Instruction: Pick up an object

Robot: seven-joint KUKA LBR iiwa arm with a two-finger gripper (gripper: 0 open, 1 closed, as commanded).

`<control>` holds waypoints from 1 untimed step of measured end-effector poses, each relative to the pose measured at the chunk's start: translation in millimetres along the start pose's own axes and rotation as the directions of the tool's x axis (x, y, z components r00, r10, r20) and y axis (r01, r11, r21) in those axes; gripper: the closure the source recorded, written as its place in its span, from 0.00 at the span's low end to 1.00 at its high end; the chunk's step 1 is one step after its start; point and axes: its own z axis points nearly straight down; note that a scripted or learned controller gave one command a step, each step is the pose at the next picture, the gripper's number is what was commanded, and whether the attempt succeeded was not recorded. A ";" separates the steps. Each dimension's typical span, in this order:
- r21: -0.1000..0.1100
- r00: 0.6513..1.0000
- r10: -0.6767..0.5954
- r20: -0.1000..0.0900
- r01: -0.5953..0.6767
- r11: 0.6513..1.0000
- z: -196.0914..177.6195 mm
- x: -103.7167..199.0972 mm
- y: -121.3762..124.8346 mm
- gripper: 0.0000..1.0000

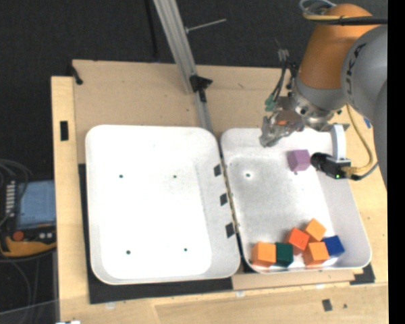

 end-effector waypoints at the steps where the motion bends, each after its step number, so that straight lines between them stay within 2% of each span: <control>1: -0.001 1.000 -0.002 -0.003 0.002 1.000 -11.8 55.4 -11.8 1.00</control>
